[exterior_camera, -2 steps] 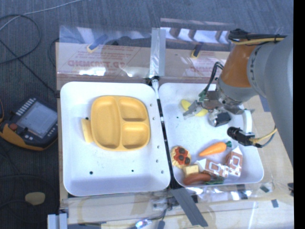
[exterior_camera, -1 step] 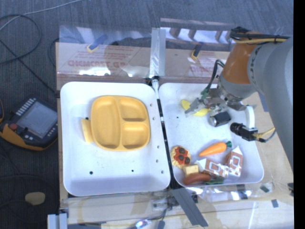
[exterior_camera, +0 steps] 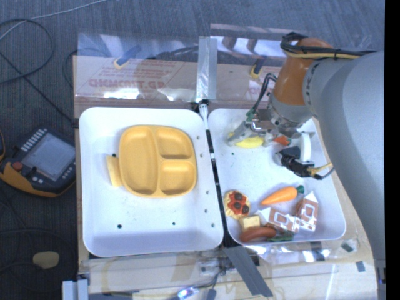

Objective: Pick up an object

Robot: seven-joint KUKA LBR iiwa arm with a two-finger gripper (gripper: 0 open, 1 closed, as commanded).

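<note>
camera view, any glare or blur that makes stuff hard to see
In the camera view, glare streaks the clear plastic sheeting behind the two bins; the big grey arm at right looks soft and out of focus; the gripper over the small yellow toy is small and cluttered, hard to read.

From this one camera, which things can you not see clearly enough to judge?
- Gripper: too small and cluttered in the camera view to tell whether it grips the yellow object under it.
- Yellow object: partly covered by the gripper, so its shape is unclear.
- Toy pile at the right bin's near corner: pieces overlap, and the small ones are too small to name.
- Right bin's far right side: hidden by the arm.
</note>
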